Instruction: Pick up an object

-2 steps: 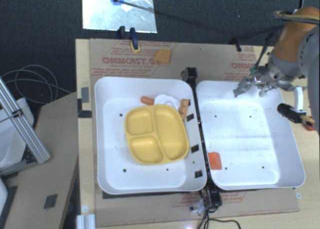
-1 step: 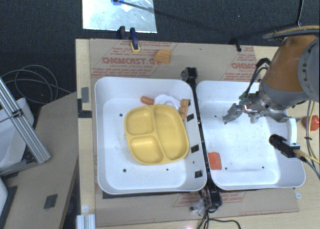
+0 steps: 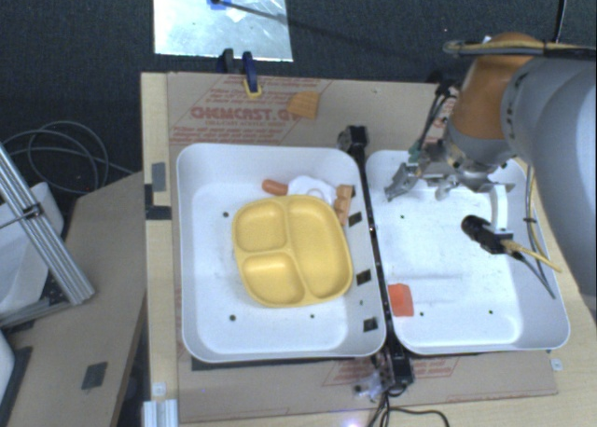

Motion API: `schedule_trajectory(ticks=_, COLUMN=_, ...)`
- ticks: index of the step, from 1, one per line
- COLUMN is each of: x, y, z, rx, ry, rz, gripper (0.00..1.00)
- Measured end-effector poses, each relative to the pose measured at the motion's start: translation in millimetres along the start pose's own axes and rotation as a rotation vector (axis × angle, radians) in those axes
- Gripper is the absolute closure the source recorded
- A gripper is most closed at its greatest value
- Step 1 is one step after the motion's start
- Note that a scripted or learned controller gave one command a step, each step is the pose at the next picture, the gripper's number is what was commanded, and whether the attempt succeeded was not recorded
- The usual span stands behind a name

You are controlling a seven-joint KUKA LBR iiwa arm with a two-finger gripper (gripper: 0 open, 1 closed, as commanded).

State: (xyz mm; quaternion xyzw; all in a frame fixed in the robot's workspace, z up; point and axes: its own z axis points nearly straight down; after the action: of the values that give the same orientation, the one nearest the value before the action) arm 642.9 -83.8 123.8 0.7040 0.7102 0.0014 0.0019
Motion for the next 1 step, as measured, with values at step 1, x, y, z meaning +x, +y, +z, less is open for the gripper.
schedule_trajectory(ticks=1, x=-44.8, y=26.6, z=4.5, rx=0.0, ry=-0.002, rz=0.01, gripper=0.0)
